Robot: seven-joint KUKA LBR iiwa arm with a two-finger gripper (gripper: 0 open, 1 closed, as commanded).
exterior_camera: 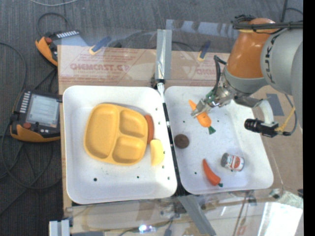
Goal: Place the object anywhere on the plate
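The state of the fingers cannot be told from the camera view: the gripper [203,109] is seen low over the right bin [256,178], its tip just beside or touching a small orange carrot [204,120], but whether the carrot is clasped cannot be made out. The pick step is judged to be in hand. A second carrot [211,173], a brown ball [181,141] and a small can [232,162] lie nearby. For the next move, a secure hold and a lift are called for, then carriage leftward to the yellow plate [116,133] in the left bin [78,181].
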